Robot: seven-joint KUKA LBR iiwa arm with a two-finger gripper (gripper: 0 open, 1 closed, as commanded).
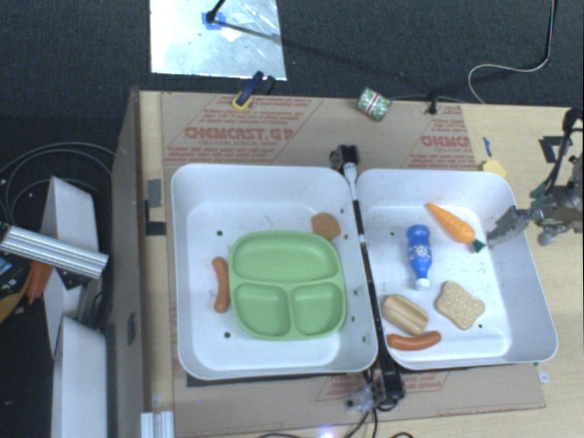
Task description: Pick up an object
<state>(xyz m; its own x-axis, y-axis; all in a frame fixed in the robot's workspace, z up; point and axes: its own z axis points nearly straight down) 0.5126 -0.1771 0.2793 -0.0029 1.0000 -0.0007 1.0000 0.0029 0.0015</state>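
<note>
White plastic, two shallow bins side by side on the surface [301, 121].

Left bin [196, 199]:
- green divided tray [287, 283] in the middle, three compartments, nothing visible in any of them
- small sausage [220, 284] upright just left of the tray, apart from it
- round brown cookie-like piece [325, 225] at the tray's upper right corner, close to the divider between bins

Right bin [534, 322]:
- orange carrot [453, 223] at upper centre, slanted, green tip pointing toward the right wall
- blue bottle [418, 255] with white cap, roughly upright in view, just below and left of the carrot
- slice of toast [459, 305] toward the lower right
- bread roll [404, 312] left of the toast, near the divider
- second sausage [413, 340] lying flat just below the roll, along the front wall

Off the bins: small green can [373, 104] on the surface behind the right bin; yellow-and-blue clip [251, 91] at the surface's far edge.

End effector [504, 227] at the right bin's right wall, just right of the carrot's green tip, nothing seen between the fingers. Open or closed: cannot tell at this angle and size.
</note>
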